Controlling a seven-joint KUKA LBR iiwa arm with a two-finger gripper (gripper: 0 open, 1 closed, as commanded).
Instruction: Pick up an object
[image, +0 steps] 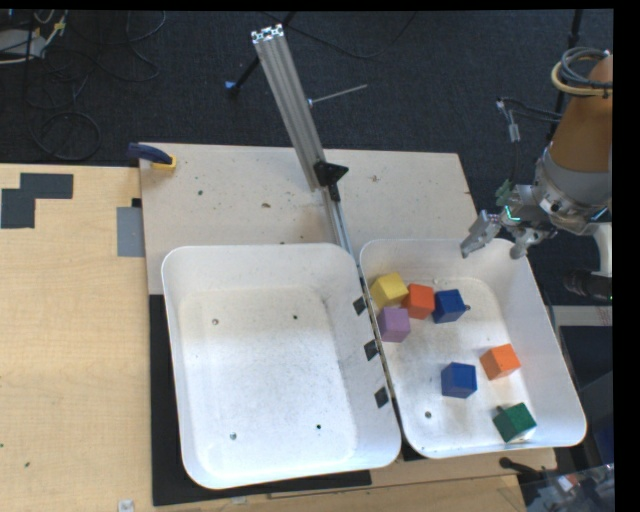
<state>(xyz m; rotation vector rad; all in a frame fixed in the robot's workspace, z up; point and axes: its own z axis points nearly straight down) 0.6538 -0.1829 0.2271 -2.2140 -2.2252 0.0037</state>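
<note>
The right bin (540, 300) holds several small blocks: a yellow one (389, 290), a purple one (395, 323), a red-orange one (421, 299), a blue one (449, 305), a second blue one (459, 379), an orange one (500, 361) and a green one (514, 421). My gripper (498, 238) hangs over the bin's far right corner, well above the blocks and apart from all of them. Its two fingers are spread, and nothing sits between them.
The left bin (190, 290) lies beside the right one, with black clips along the shared rims. A slanted aluminium bar (295, 105) rises from behind the bins. A blue-and-yellow tool (152, 155) rests at the board's far left corner.
</note>
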